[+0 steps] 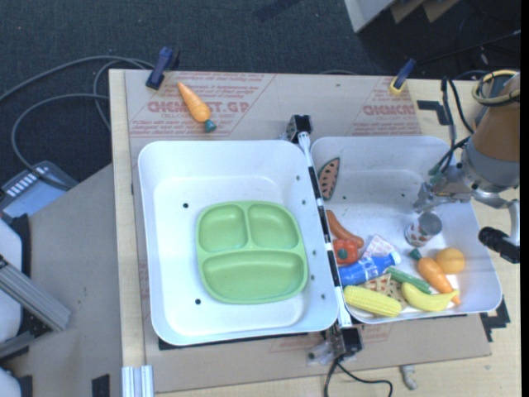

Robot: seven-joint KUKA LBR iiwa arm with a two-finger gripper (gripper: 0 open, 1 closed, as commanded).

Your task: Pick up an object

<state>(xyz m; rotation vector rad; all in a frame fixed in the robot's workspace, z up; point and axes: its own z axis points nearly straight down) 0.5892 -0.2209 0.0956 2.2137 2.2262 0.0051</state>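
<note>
The bench (248, 98) carries two shallow white bins side by side. The left bin (165, 172) holds a green divided plate (250, 251) at its centre. The right bin (372, 160) keeps its toys toward six o'clock: a corn cob (372, 302) and a banana (428, 297) at the near edge, a blue bottle (368, 269) and a red sausage (343, 230) toward nine o'clock, a carrot (432, 273) and an orange fruit (450, 260) toward four o'clock, and a watermelon slice (329, 179) at eleven o'clock. The grey arm (492, 151) enters from three o'clock, and its gripper (426, 222) hangs over the bin's middle, just above the carrot; how far its pincer is open cannot be told. A second carrot (195, 105) lies on the bench at twelve o'clock of the left bin.
</note>
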